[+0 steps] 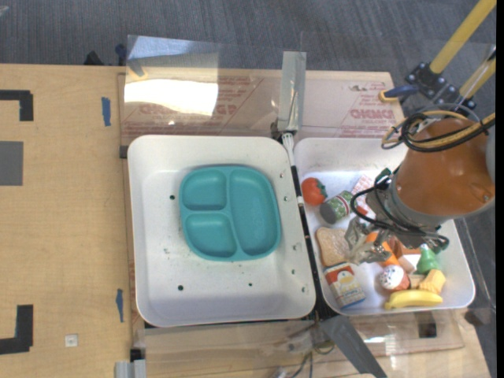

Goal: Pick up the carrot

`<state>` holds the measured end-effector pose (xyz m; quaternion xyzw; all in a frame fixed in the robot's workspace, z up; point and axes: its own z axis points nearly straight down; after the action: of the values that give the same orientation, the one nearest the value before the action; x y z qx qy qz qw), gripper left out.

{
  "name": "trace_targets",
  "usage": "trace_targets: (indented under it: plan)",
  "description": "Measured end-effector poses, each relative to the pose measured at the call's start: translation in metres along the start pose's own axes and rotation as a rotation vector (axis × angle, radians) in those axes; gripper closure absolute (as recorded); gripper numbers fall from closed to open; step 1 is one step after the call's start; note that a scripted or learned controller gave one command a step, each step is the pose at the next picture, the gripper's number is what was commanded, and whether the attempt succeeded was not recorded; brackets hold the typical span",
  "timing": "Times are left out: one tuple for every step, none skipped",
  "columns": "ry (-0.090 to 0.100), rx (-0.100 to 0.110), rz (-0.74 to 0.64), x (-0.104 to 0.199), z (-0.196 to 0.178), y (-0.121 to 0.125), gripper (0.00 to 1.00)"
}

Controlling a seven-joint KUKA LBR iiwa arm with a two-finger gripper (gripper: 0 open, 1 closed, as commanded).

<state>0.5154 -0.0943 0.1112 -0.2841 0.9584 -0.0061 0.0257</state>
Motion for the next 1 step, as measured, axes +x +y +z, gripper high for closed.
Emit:
trace_targets:
  plan:
    - [0.032,-0.019,-0.045,-0.0437,-0.1149,-0.0036,1.0]
